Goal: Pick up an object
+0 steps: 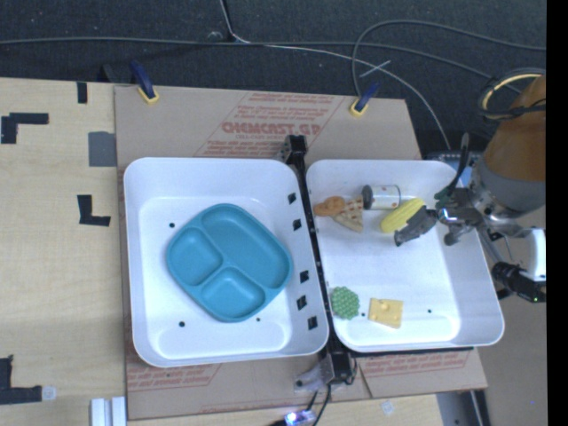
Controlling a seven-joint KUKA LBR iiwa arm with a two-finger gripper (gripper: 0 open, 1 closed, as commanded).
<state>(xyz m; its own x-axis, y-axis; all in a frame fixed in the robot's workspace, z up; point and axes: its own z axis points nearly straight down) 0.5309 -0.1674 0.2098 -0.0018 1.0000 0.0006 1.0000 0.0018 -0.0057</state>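
In the right bin point(461, 327), nearest the camera, a green broccoli-like toy point(344, 303) and a yellow cheese wedge point(385, 312) lie by the front wall, well apart from the pincer. Farther in, the gripper point(410, 234) hangs low with a dark finger point(414, 230) reaching toward the bin's middle; whether the pincer is open or closed cannot be told. The yellow corn cob point(402, 214) lies just beside it on the far-left side, perhaps touching, long axis slanting toward the far right corner. Beyond sit a pizza slice point(341, 210) and a small metal can point(382, 197) near the back wall.
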